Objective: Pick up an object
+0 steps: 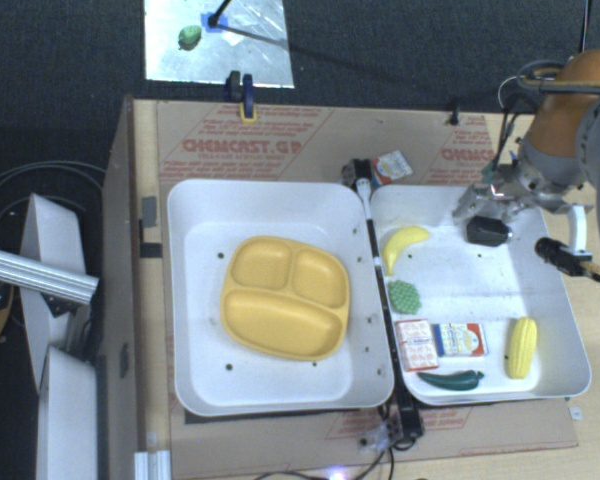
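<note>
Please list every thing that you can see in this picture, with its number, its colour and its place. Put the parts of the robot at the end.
bins: 2, white, side by side on the bench
divided plate: 1, yellow, in the left bin
banana: 1, yellow, right bin, upper left
leafy piece: 1, green, right bin, below the banana
small cartons: 2, red and white, right bin, lower part
chili pepper: 1, dark green, right bin, front edge
corn cob: 1, yellow, right bin, lower right
black object: 1, right bin, top, under the gripper
packet: 1, white and red, behind the bins
clamp: 1, blue and yellow, rear edge of the cardboard
arm: 1, grey and orange, right side
gripper: 1, grey, over the right bin's top
</note>
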Available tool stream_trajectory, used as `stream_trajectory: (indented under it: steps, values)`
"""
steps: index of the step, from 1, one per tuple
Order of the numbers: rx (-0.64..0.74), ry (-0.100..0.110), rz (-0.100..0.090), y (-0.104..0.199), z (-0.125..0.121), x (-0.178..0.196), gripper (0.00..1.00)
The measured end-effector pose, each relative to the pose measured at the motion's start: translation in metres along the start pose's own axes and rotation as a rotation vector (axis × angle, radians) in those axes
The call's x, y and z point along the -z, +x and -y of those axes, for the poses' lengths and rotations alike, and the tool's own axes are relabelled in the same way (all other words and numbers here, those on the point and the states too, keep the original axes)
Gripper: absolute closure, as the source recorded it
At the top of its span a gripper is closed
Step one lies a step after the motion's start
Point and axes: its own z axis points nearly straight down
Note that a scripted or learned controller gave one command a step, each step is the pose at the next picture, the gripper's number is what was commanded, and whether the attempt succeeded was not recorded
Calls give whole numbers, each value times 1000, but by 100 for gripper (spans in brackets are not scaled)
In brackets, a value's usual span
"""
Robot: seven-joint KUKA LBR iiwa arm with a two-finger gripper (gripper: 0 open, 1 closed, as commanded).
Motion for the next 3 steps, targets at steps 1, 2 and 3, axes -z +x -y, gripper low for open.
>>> stream_trajectory:
  steps: [1,2,3]
  values:
    - [-1,-20,10,-9,8,-13,0]
    - [0,7,-4,33,17,3,0]
    - [-4,9,-3,4,57,11,0]
